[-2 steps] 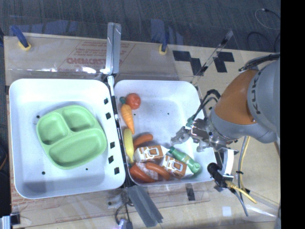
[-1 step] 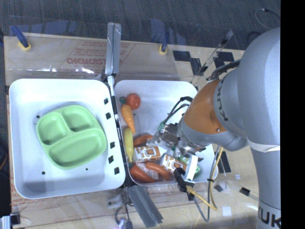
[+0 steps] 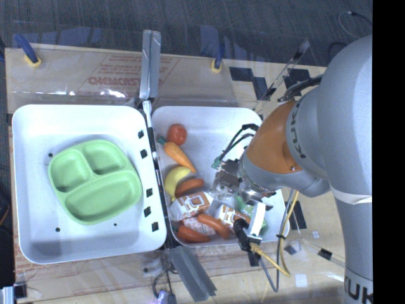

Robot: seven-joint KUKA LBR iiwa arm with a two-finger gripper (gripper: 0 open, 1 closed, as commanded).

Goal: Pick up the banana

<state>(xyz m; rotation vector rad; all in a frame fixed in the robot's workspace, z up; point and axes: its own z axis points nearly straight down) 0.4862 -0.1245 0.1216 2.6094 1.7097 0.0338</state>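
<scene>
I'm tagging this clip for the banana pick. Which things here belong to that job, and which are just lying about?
For the job:
- banana, yellow, in the right bin
- gripper, low over that bin

Lying about:
- tomato
- carrot
- sausage against the banana
- snack packet
- green divided plate in the left bin

The banana (image 3: pixel 175 180) is partly covered by an orange sausage-like thing (image 3: pixel 190 186), the gripper (image 3: pixel 235 202) fingers are hidden under the wrist, and the arm (image 3: pixel 329 132) is cut by the right edge.
</scene>
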